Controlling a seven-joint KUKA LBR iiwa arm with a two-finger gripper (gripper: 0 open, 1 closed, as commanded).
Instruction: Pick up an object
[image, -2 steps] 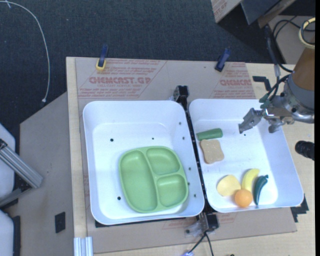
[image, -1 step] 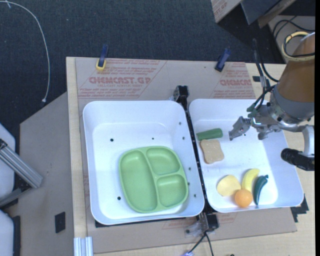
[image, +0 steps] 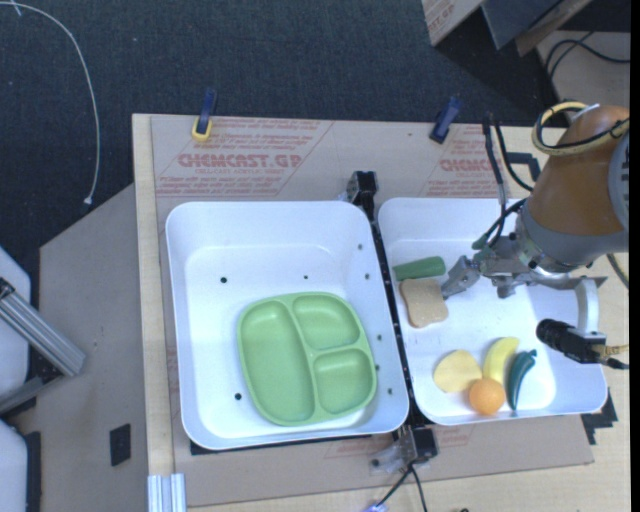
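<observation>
Hand (image: 462, 278) near bread slice (image: 424, 301); wrist hides whether it is clenched.

You see two white bins: the left bin (image: 200, 300) holds a pale green divided tray (image: 305, 355). In the right bin (image: 440, 215) lie a dark green piece (image: 418, 268), a tan slice (image: 425, 302), a yellow lump (image: 456, 370), a yellow banana (image: 499, 358), an orange ball (image: 487, 397) and a dark green pepper (image: 520, 374). The arm (image: 575, 190) is grey with an orange band.

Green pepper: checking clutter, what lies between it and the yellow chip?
In the camera view, a banana lies between the green pepper and the yellow chip.
</observation>
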